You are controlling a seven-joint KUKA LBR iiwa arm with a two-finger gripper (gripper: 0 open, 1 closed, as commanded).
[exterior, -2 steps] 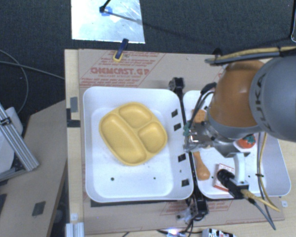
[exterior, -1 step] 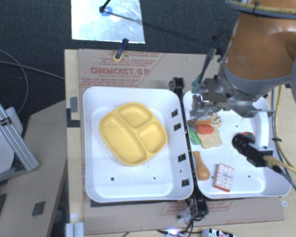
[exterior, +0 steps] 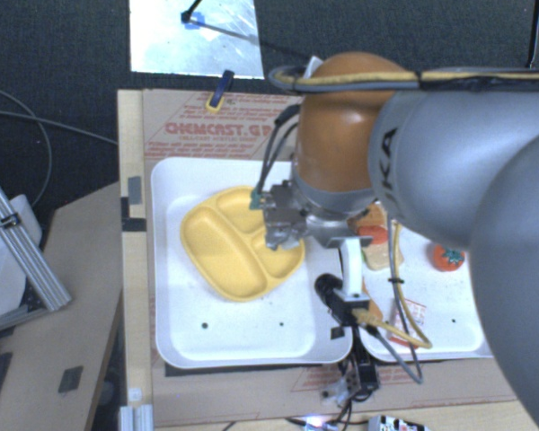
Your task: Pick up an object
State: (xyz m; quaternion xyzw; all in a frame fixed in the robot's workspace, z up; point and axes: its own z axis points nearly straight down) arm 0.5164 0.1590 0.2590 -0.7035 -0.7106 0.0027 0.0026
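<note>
A yellow divided plate lies in the left white bin, tilted toward the bin's upper right. The arm's orange band and grey wrist hang over the plate's right edge, and the gripper sits low at that edge, hidden under the wrist. In the right bin lie an orange-red round object and a red and tan object partly covered by the arm.
Cables and a black fitting hang from the wrist over the seam between the bins. The bins rest on a cardboard sheet. A metal frame stands at the left.
</note>
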